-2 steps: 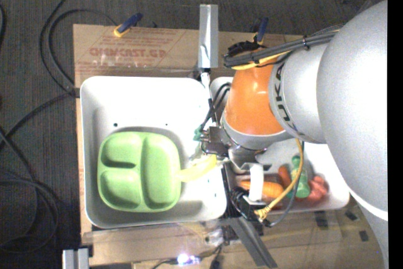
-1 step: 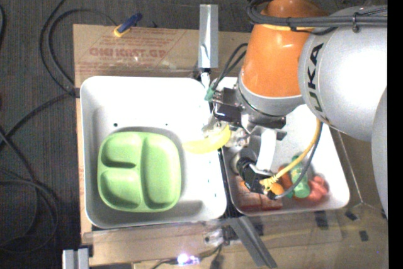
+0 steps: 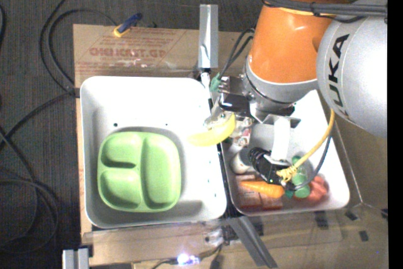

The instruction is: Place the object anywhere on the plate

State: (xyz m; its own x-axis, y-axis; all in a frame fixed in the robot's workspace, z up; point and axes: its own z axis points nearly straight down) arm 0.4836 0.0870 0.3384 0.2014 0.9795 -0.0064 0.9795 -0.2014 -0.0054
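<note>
Pinching a yellow banana (image 3: 213,130), the pincer (image 3: 221,115) hangs over the wall where the two white bins meet. Left of it, in the left bin (image 3: 126,90), lies the green plate (image 3: 140,171). Other toy food sits in the right bin (image 3: 339,179).

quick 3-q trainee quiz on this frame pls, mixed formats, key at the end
1. True or false: the yellow banana-shaped object already rests on the green plate.
2. Which bin holds the green plate? A) the left bin B) the right bin C) neither
3. Fill in: the carrot lies in the ____ bin.

Key
1. False. The banana hangs at the gripper, over the rim between the two bins, up and to the right of the plate.
2. A. The divided green plate sits in the left bin's lower half.
3. Right, near its lower edge among other items.
</note>
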